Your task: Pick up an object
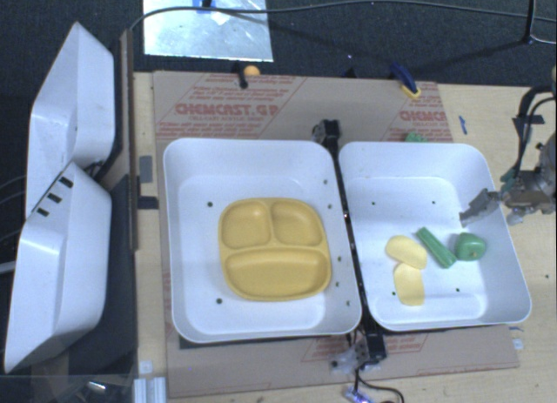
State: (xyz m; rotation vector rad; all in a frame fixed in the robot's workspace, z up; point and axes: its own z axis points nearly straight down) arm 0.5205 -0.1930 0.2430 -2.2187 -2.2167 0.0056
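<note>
Gripper [477, 207] hung at right bin's [500, 305] right wall, finger state unclear. Green piece [470, 246] lay just below gripper, green stick [434, 247] and yellow pieces [406, 251] further left.

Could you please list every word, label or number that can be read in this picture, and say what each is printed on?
"CHEMCAST GP": large red letters on the brown sheet under the bins, at upper left.
"CHEMCAST": the same red print, repeated at the sheet's upper right.
Smaller red lines near both: too blurred to read.
Red print at the sheet's front edge: too blurred to read.
</note>
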